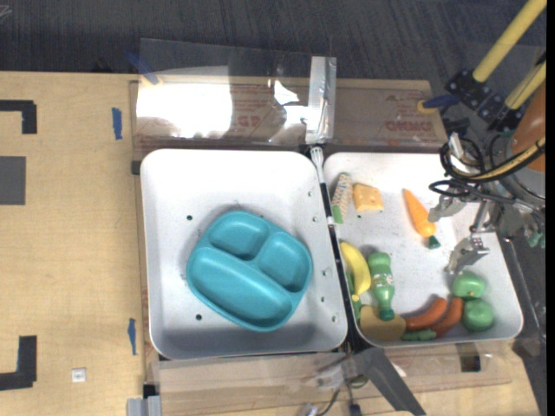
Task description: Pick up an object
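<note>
We look down on a wooden table (69, 232) carrying two shallow white bins side by side. The left bin (165, 180) holds a teal divided plate (250, 269) with three compartments, lying a little below the bin's middle and turned at an angle.

The right bin (395, 170) holds a scatter of toy food. Near its top left we see a small striped piece (340, 198) beside a yellow wedge (368, 198). An orange carrot (420, 215) lies to the right of these, its green tip pointing down. Along the left wall sits a banana (355, 267), touching a green bottle-shaped piece (381, 284) just beside it. At the bottom, a tan piece (381, 323) rests against a curved orange-red sausage (434, 313). Two green round fruits lie at the lower right: one (469, 284) higher up, the other (478, 316) just below it, near the sausage's end.

The arm reaches in from the right, with black cables looped above the wrist. Its gripper (462, 232) hangs over the right part of the right bin, between the carrot and the upper green fruit. We see the fingers (469, 251) apart, with nothing between them; the lower one sits just above the upper green fruit, though we cannot tell whether it touches.
</note>
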Controlling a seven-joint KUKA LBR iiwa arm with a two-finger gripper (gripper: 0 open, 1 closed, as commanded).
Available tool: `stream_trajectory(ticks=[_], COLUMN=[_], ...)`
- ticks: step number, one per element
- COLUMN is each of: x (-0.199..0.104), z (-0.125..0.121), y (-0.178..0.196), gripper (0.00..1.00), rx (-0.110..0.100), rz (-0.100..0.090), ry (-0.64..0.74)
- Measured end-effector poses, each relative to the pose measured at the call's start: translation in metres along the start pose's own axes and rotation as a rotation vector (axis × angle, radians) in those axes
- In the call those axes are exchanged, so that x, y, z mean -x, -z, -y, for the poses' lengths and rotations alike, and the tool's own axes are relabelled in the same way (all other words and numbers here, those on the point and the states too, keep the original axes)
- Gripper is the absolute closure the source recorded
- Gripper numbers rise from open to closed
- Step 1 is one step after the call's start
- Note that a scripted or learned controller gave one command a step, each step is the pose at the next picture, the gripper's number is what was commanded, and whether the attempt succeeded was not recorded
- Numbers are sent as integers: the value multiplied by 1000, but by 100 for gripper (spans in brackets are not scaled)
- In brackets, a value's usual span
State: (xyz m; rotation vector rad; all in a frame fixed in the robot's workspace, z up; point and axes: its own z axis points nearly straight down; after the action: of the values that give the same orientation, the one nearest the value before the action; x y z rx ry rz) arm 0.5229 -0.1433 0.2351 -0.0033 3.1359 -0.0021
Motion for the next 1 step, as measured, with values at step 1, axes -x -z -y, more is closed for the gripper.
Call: stream_trajectory(ticks=[1], x=[29], z=[44], y=[-130], gripper=[0], rx=[4], rz=[-13], ry=[-44])
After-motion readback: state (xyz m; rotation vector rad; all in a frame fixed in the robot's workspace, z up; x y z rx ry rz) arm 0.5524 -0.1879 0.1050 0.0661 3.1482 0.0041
